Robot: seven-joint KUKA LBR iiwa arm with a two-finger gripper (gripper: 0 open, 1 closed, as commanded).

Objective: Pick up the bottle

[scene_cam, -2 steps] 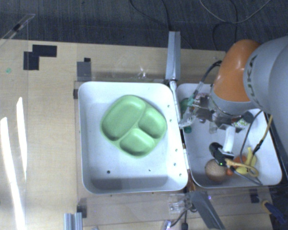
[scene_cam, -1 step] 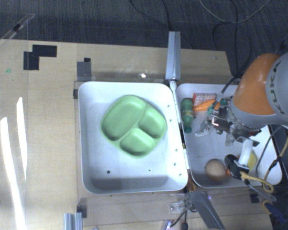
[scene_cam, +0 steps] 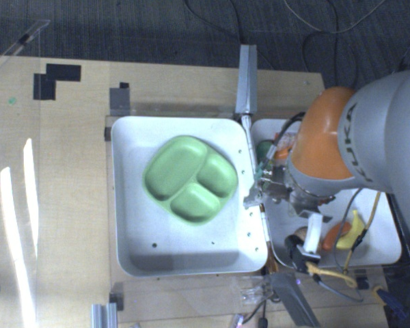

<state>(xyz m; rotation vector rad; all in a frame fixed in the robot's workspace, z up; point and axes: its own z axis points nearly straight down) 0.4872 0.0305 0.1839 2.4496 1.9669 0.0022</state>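
Note:
The grey arm with its orange band (scene_cam: pixel 321 145) reaches down into the right bin (scene_cam: pixel 389 251) and covers most of it. My gripper (scene_cam: pixel 261 186) is low at that bin's left wall, close to the divider between the bins. A small dark green thing (scene_cam: pixel 264 149), possibly the bottle, peeks out just behind the gripper at the bin's far left; the wrist hides most of it. I see nothing clearly held.
The left bin (scene_cam: pixel 133 241) holds a green three-compartment plate (scene_cam: pixel 191 176). In the right bin's near part lie a yellow banana-like item (scene_cam: pixel 356 228) and an orange item (scene_cam: pixel 332 235). A metal post (scene_cam: pixel 246 80) stands behind the divider.

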